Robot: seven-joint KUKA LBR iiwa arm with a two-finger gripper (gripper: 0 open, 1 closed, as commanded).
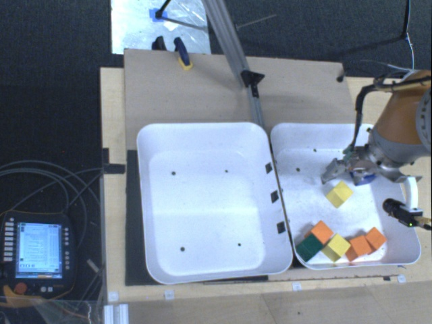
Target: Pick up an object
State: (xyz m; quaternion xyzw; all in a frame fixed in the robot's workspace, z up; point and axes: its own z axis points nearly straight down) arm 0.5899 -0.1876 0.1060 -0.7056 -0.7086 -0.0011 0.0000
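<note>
Open floor in right bin (297, 181), block cluster (341, 243) along front wall

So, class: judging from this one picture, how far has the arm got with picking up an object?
Done: the arm has reached into the right bin, and its gripper sits just above the lone yellow block. In hand: nothing visibly; that block lies on the bin floor. Left: grasp and lift a block, this one or one from the cluster of orange blocks, a green block and another yellow block.
</note>
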